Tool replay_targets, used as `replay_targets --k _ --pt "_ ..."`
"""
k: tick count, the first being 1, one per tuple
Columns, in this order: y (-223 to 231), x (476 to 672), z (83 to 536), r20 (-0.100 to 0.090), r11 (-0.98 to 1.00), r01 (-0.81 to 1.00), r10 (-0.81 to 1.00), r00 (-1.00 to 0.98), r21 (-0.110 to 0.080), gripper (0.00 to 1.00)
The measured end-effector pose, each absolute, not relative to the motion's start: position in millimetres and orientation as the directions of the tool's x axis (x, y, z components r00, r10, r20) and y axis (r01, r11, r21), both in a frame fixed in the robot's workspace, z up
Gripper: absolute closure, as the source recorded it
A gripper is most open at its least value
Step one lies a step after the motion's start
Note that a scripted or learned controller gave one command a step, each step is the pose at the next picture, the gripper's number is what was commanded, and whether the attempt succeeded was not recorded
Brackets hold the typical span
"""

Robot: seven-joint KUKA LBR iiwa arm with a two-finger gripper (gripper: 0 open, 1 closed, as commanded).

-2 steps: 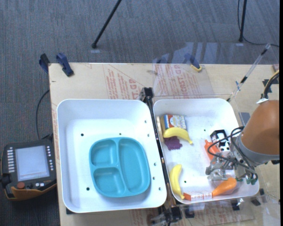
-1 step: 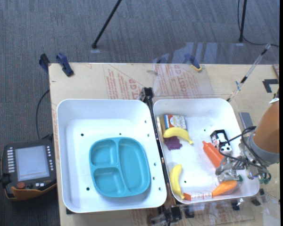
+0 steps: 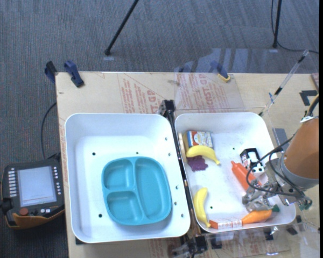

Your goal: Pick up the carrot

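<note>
The carrot (image 3: 257,216), orange with a green stub at its right end, lies flat along the front wall of the right bin (image 3: 226,121), in its front right corner. My gripper (image 3: 262,196) hangs just behind and above the carrot, at the end of the grey arm with the orange band (image 3: 307,149) that comes in from the right. Its fingers look open, and nothing sits between them. The carrot rests on the bin floor, apart from the fingers.
An orange bottle-like object (image 3: 239,174) and a black-and-white item (image 3: 251,159) lie just behind the gripper. Two bananas (image 3: 202,153) (image 3: 201,204), purple grapes (image 3: 198,164), a small carton (image 3: 198,138) and a red-and-white tube (image 3: 224,224) share the bin. The left bin (image 3: 86,138) holds a blue divided plate (image 3: 136,190).
</note>
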State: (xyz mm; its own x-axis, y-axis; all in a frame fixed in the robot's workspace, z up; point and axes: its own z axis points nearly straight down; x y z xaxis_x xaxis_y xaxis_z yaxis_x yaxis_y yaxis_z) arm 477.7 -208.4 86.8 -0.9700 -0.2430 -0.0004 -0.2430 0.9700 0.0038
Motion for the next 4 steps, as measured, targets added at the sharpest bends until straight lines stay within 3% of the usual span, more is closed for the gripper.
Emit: replay_targets --k 2,3,4 --pt "-208.6 489.9 87.2 -0.005 0.721 -0.693 -0.693 -0.721 0.002 1.0" --pt "-208.3 493.8 90.6 -0.011 0.721 -0.693 -0.693 -0.721 -0.005 0.0" --pt "-145.9 487.8 86.6 -0.005 0.395 -0.919 -0.919 -0.395 0.004 0.0"
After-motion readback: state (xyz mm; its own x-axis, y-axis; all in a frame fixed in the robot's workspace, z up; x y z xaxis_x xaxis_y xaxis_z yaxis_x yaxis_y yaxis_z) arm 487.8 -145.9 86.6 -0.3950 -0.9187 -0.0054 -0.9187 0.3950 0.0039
